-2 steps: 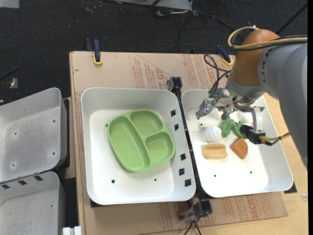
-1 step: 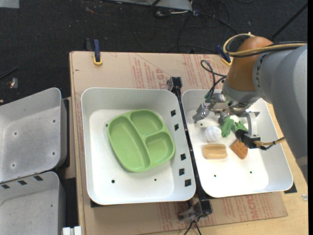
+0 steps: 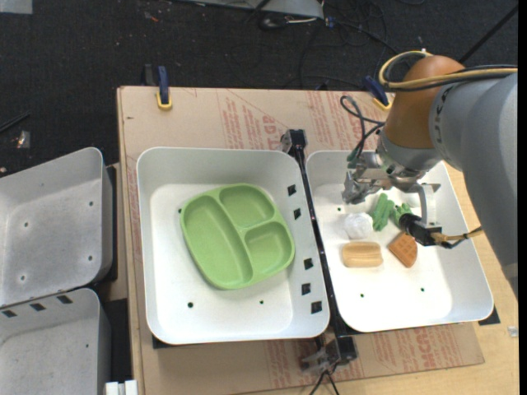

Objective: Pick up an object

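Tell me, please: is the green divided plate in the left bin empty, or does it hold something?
Empty. The green divided plate lies flat in the left bin, and all three compartments show only bare green.

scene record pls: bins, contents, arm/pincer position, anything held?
left bin: green divided plate, lying flat
right bin: green toy, white lump, tan bread-like piece, orange-brown wedge
arm: reaches in from the right, over the right bin
pincer: low over the right bin's upper left, just above the white lump
held: nothing seen between the fingers
finger state: cannot tell
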Motion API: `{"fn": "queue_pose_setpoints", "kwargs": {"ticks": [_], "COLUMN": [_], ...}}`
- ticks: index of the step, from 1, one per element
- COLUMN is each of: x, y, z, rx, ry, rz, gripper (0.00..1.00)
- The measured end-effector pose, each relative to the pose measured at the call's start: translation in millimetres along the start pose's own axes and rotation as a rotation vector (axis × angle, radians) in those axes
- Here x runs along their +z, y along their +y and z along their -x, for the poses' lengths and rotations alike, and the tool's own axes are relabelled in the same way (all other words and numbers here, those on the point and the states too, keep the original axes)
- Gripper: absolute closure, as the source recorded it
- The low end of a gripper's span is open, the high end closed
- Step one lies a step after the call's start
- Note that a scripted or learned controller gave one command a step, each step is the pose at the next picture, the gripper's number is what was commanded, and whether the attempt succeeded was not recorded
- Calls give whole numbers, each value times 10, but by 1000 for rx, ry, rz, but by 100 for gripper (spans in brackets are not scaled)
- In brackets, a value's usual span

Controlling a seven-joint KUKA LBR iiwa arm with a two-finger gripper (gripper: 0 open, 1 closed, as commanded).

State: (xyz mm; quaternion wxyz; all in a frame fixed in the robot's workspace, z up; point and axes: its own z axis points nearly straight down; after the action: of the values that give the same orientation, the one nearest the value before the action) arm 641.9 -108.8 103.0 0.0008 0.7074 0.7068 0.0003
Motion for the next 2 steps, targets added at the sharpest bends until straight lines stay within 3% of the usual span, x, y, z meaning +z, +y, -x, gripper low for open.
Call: {"fn": "queue_pose_setpoints", "kwargs": {"ticks": [2], "x": [-895], "y": [111], "z": [34], "rx": [-3], "ry": [-1], "rz": [5], "gripper": [100]}}
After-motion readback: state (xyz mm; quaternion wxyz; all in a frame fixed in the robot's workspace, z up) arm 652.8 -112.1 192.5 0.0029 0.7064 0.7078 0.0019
